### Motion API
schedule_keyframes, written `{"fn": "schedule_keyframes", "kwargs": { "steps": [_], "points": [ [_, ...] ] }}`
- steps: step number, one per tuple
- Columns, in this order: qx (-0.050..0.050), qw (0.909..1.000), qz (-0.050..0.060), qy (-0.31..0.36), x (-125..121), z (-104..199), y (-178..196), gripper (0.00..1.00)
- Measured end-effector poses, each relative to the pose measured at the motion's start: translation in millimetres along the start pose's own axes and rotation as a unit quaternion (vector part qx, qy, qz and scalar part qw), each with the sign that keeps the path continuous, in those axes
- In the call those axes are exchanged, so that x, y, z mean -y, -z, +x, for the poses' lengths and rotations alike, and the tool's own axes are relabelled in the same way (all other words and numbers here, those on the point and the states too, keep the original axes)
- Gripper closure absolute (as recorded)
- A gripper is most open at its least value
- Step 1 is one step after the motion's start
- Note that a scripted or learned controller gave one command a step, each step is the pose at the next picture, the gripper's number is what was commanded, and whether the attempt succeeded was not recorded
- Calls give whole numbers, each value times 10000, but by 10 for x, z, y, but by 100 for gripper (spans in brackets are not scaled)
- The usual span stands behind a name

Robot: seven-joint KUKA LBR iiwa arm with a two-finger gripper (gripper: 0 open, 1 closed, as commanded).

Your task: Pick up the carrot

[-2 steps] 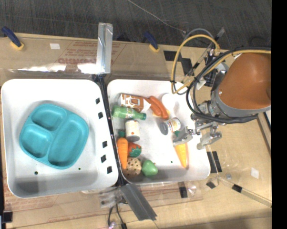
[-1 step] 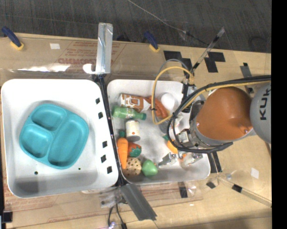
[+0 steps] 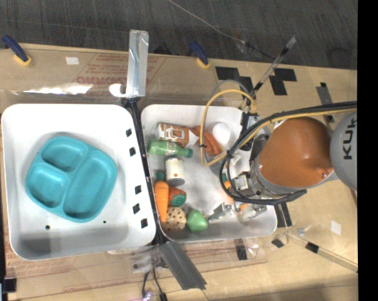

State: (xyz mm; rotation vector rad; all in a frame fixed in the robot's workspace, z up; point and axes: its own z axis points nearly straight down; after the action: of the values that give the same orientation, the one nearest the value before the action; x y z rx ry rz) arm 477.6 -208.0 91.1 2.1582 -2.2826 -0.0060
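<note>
Divided plate (image 3: 71, 179) in left bin (image 3: 13, 168), carrot (image 3: 161, 197) in right bin (image 3: 264, 226)

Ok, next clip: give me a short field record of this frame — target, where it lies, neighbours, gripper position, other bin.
target: carrot
location: right bin, by its left wall, lying free
neighbours: strawberry beside it, green bottle above, green pear below right
gripper: gripper low in the right bin, apart from the carrot, nothing seen between its fingers
left bin: left bin holds a teal divided plate
</note>
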Motion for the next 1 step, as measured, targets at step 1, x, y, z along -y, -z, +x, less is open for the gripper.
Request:
{"fn": "schedule_keyframes", "kwargs": {
  "steps": [1],
  "points": [
    [-1, 9967, 16, 813, 370, -28, 12, 0]
  ]
}}
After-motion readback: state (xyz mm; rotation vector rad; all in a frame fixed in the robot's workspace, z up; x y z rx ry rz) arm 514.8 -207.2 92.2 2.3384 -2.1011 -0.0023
